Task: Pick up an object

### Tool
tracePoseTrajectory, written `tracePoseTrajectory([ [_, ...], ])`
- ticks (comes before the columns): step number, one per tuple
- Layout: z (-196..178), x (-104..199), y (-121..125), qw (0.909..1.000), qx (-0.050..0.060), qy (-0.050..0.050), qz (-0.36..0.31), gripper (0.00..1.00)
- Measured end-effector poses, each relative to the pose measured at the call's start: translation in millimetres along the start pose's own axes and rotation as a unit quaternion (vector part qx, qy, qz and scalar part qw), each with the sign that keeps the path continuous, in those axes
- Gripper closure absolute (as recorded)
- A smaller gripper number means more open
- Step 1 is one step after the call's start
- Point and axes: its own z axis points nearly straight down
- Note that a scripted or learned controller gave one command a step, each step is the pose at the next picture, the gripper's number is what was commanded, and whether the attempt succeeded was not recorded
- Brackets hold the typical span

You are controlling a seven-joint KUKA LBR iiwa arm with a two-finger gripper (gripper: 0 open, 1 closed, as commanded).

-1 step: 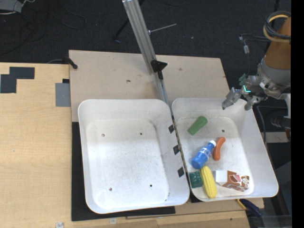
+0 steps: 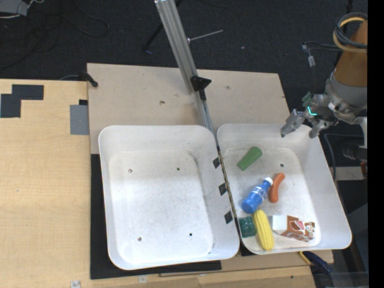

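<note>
Small toys (image 2: 263,197) in right bin (image 2: 312,161)

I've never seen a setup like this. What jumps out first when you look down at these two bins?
The bright clutter in the right-hand bin catches the eye: a green block near its upper part, then a blue bottle, an orange sausage-like piece and a yellow corn cob lower down. Above that bin's far right corner hangs the gripper, its fingers spread and holding nothing. The left-hand bin shows just its speckled white floor.
</note>
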Motion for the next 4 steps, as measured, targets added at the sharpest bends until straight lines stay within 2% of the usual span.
tracePoseTrajectory([
  [1,60,-3,7,1.0000,0.002,0.000,-0.001,0.00],
  [2,114,-9,-2,1.0000,0.002,0.001,0.002,0.00],
  [3,124,-7,-2,1.0000,0.000,0.000,0.000,0.00],
  [4,113,-7,-2,1.0000,0.000,0.000,0.000,1.00],
])
